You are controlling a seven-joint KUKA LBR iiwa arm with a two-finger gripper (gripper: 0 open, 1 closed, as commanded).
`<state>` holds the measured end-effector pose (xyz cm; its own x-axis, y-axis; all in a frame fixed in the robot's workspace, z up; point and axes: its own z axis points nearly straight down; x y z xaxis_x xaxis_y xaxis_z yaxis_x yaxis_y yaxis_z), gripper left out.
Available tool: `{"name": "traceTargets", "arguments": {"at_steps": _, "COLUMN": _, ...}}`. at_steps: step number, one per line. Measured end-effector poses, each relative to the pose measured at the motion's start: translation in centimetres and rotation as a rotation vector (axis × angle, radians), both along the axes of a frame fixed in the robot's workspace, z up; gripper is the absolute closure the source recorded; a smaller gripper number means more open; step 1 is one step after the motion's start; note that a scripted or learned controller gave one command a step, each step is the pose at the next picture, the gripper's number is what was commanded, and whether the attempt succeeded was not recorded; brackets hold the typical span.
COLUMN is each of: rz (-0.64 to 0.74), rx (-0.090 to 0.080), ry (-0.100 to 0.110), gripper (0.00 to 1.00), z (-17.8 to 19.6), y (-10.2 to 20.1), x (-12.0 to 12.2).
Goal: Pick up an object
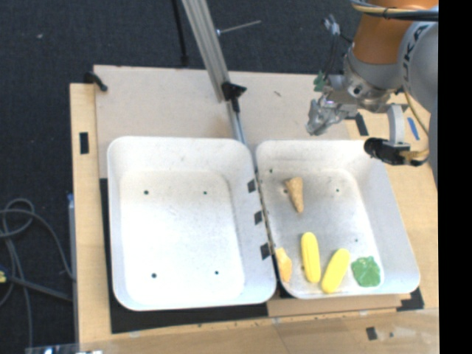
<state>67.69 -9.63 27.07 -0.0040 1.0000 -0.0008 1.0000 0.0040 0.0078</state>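
Note:
The right bin (383, 198) holds several small items. A tan cone-shaped piece (295, 193) lies near its middle. Two yellow oblong pieces (310, 257) (335, 269) lie side by side near the front wall, with a green lump (366, 271) to their right. A small orange-yellow piece (283, 265) rests against the bin's left wall. My gripper (319, 122) hangs high above the bench just behind the right bin's back rim, away from all the items. Nothing shows between its fingers.
The left bin (177, 223) sits beside the right one. A slanted metal pole (210, 50) rises from behind the gap between the bins. Black cables (22, 227) trail on the floor at the left.

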Motion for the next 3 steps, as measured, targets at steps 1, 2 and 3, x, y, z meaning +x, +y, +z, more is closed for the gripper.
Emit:
{"name": "traceTargets", "arguments": {"at_steps": 1, "rz": 0.001, "rx": 0.000, "ry": 0.008, "gripper": 1.00, "z": -1.1, "y": 4.3, "x": -1.1}}
{"name": "traceTargets", "arguments": {"at_steps": 2, "rz": 0.002, "rx": 0.002, "ry": 0.007, "gripper": 1.00, "z": -0.5, "y": 9.2, "x": -2.4}}
{"name": "traceTargets", "arguments": {"at_steps": 3, "rz": 0.003, "rx": 0.002, "ry": 0.006, "gripper": 1.00, "z": -0.2, "y": 14.4, "x": -2.9}}
